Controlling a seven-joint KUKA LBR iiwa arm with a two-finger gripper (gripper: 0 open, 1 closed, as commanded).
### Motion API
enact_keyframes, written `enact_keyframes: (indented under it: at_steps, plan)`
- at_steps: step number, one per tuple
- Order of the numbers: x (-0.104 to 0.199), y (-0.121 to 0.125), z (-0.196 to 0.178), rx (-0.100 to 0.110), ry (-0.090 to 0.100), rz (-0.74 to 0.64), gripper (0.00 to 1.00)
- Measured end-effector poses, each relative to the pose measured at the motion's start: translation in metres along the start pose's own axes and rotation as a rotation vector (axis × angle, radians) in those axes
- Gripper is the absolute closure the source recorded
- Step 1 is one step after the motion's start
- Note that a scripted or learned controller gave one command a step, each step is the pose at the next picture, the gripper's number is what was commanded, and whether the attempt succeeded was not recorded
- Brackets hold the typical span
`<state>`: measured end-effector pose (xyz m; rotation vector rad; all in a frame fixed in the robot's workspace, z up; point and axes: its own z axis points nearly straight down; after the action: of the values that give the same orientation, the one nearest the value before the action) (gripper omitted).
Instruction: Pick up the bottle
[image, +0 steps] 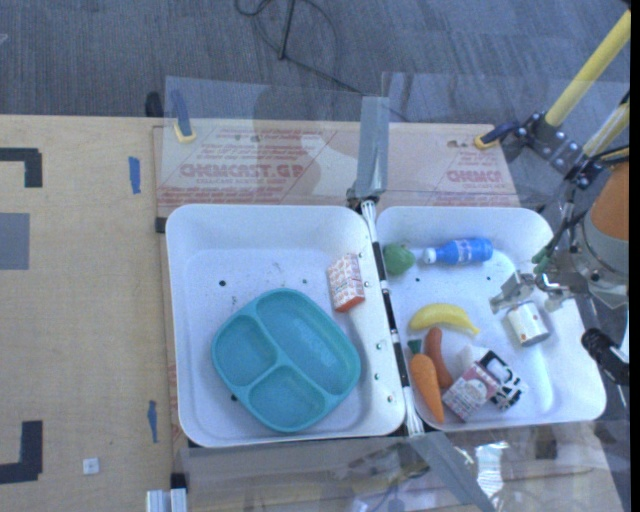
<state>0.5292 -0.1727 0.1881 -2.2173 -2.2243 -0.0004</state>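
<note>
The bottle (458, 251) is blue with a white cap end and lies on its side near the back of the right bin (570, 400), pointing left toward a green round object (398, 259). My gripper (522, 289) hangs over the right side of the same bin. It is to the right of the bottle and a little nearer the front, apart from it. A small silver can (527, 325) lies just in front of the gripper. Nothing shows in the gripper's grasp.
The right bin also holds a banana (443, 318), a carrot (427, 386), a sausage (435, 344), a pink carton (468, 392) and a black-and-white item (504, 380). In the left bin (190, 300) are a teal divided plate (287, 358) and a small red-and-white box (346, 283).
</note>
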Motion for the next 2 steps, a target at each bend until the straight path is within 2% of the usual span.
enact_keyframes:
  at_steps: [1, 2]
  plan:
    - [0.014, 0.071, -0.005, -0.004, -0.003, -0.128, 0.00]
    - [0.040, 0.111, 0.095, -0.003, -0.002, -0.067, 0.00]
